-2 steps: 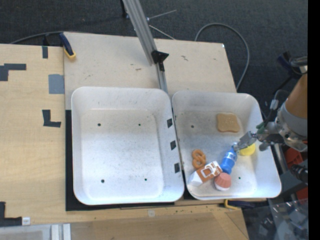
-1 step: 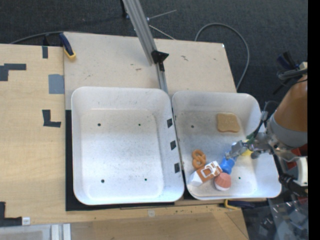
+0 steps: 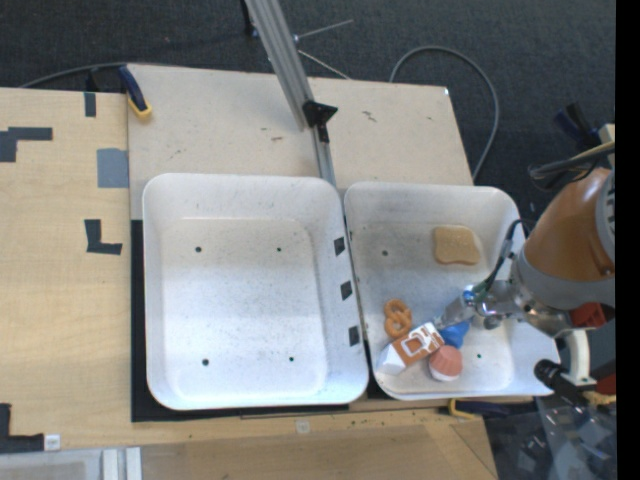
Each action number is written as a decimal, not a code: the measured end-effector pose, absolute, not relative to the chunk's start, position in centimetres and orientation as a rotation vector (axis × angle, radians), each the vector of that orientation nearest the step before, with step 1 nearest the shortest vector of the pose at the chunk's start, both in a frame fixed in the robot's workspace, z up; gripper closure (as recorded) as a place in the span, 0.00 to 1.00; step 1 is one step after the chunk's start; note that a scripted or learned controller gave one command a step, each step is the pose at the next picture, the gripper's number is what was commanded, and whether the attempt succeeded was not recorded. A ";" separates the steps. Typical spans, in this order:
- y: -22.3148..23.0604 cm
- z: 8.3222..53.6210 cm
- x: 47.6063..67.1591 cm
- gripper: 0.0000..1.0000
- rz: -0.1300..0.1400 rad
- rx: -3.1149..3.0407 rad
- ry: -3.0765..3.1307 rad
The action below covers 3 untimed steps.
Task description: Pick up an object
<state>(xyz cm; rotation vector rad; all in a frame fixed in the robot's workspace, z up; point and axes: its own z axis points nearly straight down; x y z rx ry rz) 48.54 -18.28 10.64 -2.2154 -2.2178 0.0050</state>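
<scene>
Camera view: arm (image 3: 570, 243) comes in from 3 o'clock, gripper (image 3: 478, 303) low inside the right bin (image 3: 425, 200), toward its 4 o'clock corner. Can't tell how wide it's open or whether it has anything; the tip is a small blur of metal against the clutter.

Candidate objects are all in the right bin: tan bread-like piece (image 3: 456, 245) alone near 1 o'clock, then a tight pile at 6 o'clock with an orange pretzel shape (image 3: 397, 318), an orange-and-white box (image 3: 417, 343), a blue thing (image 3: 452, 332) and a red-and-white ball (image 3: 446, 364).

Risks as I see them:
- pile items touch each other, so a close could pinch two or squeeze one out sideways
- the ball will probably roll off on contact
- the gripper sits near the bin's 3 o'clock wall, so it could clip the rim

Left bin (image 3: 160, 268) isn't involved.
</scene>
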 end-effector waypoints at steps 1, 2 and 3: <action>-18.3 11.9 48.6 1.00 0.003 -2.217 -2.220; -17.4 16.5 48.8 1.00 -0.002 -2.221 -2.225; -17.4 20.3 48.9 1.00 -0.002 -2.221 -2.225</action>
